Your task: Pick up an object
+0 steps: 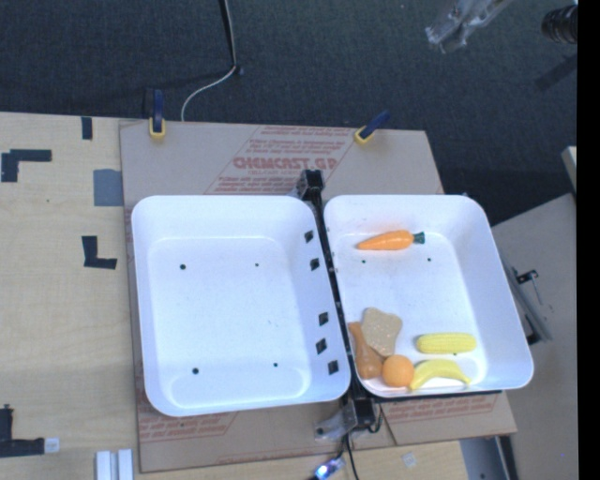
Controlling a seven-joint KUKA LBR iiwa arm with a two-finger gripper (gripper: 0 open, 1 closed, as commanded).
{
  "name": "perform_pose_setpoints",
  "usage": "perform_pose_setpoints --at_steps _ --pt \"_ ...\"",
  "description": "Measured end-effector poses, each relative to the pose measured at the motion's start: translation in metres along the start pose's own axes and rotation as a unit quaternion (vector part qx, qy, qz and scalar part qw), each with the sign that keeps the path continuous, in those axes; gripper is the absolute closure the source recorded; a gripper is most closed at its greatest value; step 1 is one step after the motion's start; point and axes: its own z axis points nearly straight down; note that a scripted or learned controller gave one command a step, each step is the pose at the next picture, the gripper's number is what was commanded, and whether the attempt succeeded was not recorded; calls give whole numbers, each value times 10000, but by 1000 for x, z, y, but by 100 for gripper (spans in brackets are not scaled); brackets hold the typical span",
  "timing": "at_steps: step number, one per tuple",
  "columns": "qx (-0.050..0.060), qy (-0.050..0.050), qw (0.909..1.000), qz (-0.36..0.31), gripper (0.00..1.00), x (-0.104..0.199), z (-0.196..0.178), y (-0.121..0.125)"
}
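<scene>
White plastic makes up the two shallow bins that sit side by side on a sheet of brown cardboard clamped to the bench. The left bin (225,309) holds nothing to pick. The right bin (469,272) carries every object.

A toy carrot (386,241) lies alone near the far edge of the right bin, its long axis running left to right with the green stem end pointing right. Bare white floor surrounds it on all sides, so it is the easiest piece to reach.

The other things crowd the near edge of the right bin. A tan slice of bread (381,329) rests partly on a brown sausage-like piece (364,354) close to the wall shared with the left bin. A small orange ball (397,371) touches a banana (441,375) in the near right corner, and a yellow corn cob (446,343) lies just beyond the banana, its length also running left to right.

The gripper (459,26) appears as a pale blurred shape high at the far right, over the dark floor past the bench's far edge, well apart from both bins. Whether it is wide or narrow cannot be told, and nothing is seen in it.

From the gripper, the carrot lies toward the near side and slightly left, and is the closest object. A grasp would likely close across its narrow width. The clustered items near the walls leave less room.
</scene>
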Motion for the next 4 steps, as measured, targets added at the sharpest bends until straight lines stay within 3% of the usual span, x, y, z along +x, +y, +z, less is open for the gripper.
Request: perform_pose_setpoints --at_steps 4 --pt "3 -18 10000 -23 100 3 -39 1"
